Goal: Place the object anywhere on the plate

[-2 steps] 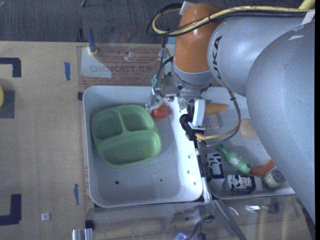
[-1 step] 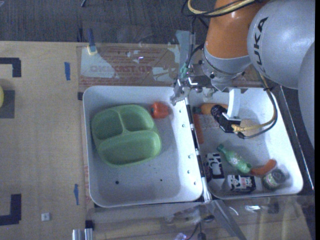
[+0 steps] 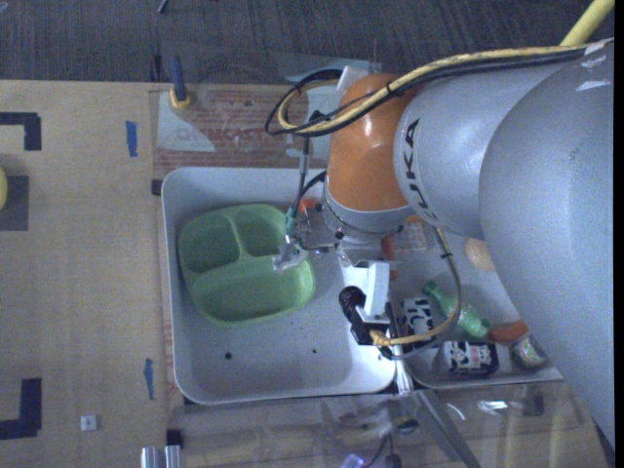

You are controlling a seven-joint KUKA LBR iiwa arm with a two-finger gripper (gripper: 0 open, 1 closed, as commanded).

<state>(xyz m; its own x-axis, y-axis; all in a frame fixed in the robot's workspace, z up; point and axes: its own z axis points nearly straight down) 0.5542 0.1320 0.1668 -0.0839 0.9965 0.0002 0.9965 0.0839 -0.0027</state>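
Looming largest at the right of the frame, the grey KUKA arm [image 3: 517,154] sweeps in from the upper right, its orange band [image 3: 366,149] sitting just above the wrist near the centre top. Yellow and black cables [image 3: 322,100] loop over the band. Below the wrist, the two-finger gripper [image 3: 290,252] points toward the left and hangs over the right edge of the green divided plastic plate [image 3: 229,261]. Whether the claw is open or closed cannot be told, since its tips are small and blurred against the plate; no object can be made out between them.

That plate, with two small compartments at its top and one large compartment below, lies in the upper left part of the left shallow white bin [image 3: 263,369], which fills the centre of the frame. The bin's floor below the plate shows a few dark specks.

At the lower right, partly hidden under the arm, the right shallow white bin [image 3: 458,380] holds the loose objects: a green bottle [image 3: 458,312], a black-and-white printed packet [image 3: 470,357] and a red piece [image 3: 507,332] beside it. They lie well apart from the plate.

A pale wooden bench top [image 3: 78,291] with blue tape marks [image 3: 131,136] spans the left side.
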